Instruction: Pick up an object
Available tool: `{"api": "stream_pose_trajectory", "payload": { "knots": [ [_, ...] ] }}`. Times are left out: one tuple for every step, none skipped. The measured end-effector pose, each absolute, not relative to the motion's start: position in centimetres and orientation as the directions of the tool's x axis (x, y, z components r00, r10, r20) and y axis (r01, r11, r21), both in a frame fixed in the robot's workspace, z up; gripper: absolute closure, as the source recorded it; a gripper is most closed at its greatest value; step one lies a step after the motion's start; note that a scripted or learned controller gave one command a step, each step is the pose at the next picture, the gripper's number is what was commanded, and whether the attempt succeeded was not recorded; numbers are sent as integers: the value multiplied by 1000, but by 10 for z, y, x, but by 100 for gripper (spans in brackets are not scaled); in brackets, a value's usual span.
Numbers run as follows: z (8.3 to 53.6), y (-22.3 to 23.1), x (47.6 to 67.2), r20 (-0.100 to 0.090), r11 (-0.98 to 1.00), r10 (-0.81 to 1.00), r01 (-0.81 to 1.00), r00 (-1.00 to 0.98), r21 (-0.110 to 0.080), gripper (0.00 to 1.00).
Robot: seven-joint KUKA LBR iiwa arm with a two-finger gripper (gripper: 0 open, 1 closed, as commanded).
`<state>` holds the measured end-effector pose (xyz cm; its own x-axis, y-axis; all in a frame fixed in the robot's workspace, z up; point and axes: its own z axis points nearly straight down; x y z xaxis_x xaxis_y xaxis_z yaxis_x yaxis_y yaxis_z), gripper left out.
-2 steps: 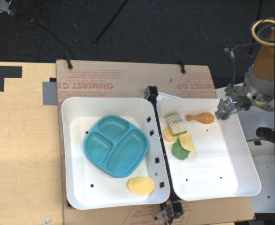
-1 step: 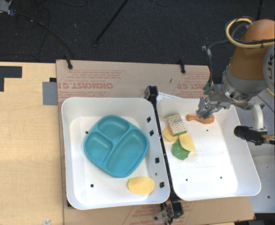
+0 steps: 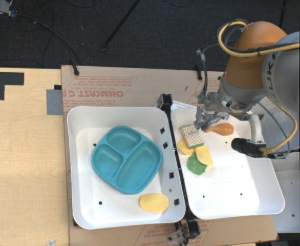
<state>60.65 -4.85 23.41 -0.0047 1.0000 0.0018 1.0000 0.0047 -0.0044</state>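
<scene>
Gripper [image 3: 206, 121] sits upper right of frame over the right bin [image 3: 252, 199]; can't tell if fingers are open, prob. holding nothing. Checkered block [image 3: 191, 135] lies just below-left of it, long axis diagonal. I'd go there.

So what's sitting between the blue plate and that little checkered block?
In the camera view, the black divider where the two bins meet lies between the plate and the block.
</scene>
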Motion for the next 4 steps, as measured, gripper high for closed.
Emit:
{"api": "stream_pose_trajectory", "payload": {
  "knots": [
    [222, 6, 607, 1, 3, 1000, 1000, -3, -5, 100],
    [234, 56, 603, 1, 5, 1000, 1000, -5, -2, 100],
    [231, 105, 588, 0, 3, 1000, 1000, -3, -5, 100],
    [231, 104, 588, 0, 2, 1000, 1000, -2, -5, 0]
  ]
}}
